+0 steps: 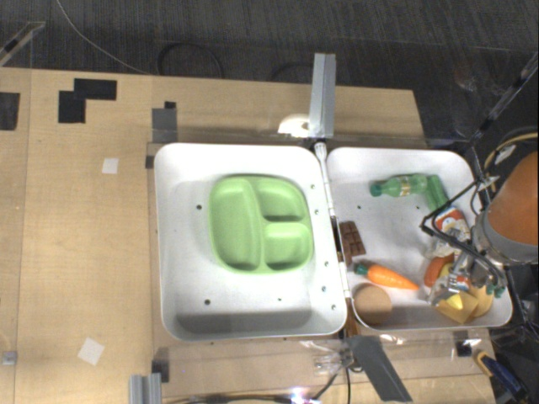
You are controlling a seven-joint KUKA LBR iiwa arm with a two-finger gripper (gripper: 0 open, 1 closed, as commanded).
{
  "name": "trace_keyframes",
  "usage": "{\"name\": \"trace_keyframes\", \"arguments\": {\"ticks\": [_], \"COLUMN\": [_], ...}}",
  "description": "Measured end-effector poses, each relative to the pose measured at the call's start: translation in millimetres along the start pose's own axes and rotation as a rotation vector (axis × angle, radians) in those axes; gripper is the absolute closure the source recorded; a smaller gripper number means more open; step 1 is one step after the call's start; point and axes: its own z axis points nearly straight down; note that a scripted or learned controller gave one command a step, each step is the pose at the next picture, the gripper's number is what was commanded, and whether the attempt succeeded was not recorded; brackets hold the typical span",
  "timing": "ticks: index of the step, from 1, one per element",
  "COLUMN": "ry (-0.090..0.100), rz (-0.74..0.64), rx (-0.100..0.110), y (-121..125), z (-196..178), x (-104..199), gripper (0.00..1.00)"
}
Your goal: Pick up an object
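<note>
Gripper [459,278], finger state indiscernible, low in the right white plastic bin [383,222] over a yellow wedge-shaped toy [466,306]; probably light, stiff, slippery. Grasp across its flat faces, right of the orange plastic carrot [392,277].

Arm [515,209] cut off at right edge; end effector [461,278] tips lost among cluttered items, grip unclear.
</note>
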Motion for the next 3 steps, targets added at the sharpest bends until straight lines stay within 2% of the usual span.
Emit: {"name": "trace_keyframes", "arguments": {"ticks": [1, 2, 3], "ry": [0.0, 0.0, -0.016], "rz": [0.051, 0.058, 0.05], "rx": [0.001, -0.003, -0.003], "y": [11.3, 51.9, 53.1], "z": [-0.3, -0.3, -14.2], "x": [3.3, -6.1, -11.0], "gripper": [0.0, 0.0, 1.0]}}
